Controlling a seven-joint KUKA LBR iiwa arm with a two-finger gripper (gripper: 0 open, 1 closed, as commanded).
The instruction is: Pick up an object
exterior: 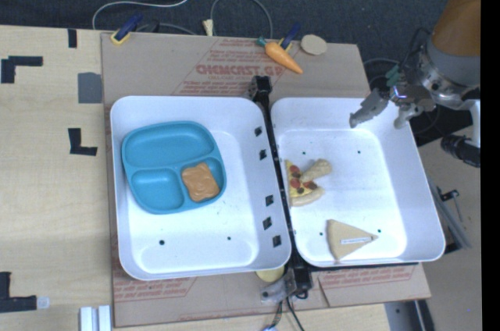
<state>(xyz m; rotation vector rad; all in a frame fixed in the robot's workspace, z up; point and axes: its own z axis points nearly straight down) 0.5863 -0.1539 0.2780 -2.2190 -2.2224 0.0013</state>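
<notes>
Gripper (387, 109) of mine is hanging over the top right corner of the right bin (406, 165), up near its far rim, with my two fingers (366, 112) spread apart and nothing between them. My arm (457, 33) comes in from the right side, orange band sitting just above the wrist.

Stuff I could grab, all in that right bin: a toy pizza slice (303, 183) lying near the left wall, about mid-bin, with a pale bit of it poking up toward the middle. Then there's a tan wedge (349, 237), cheese or sandwich looking, down by the near rim. Both are well apart from my fingers, lower and to the left of me.

Left bin (133, 243) has a blue divided plate (168, 154) with a brown toast-like piece (201, 183) sitting in its lower right compartment.

Outside the bins, on the cardboard (156, 64) behind them, there's a toy carrot (283, 57) and a small round tan thing (313, 45) just beside it.
</notes>
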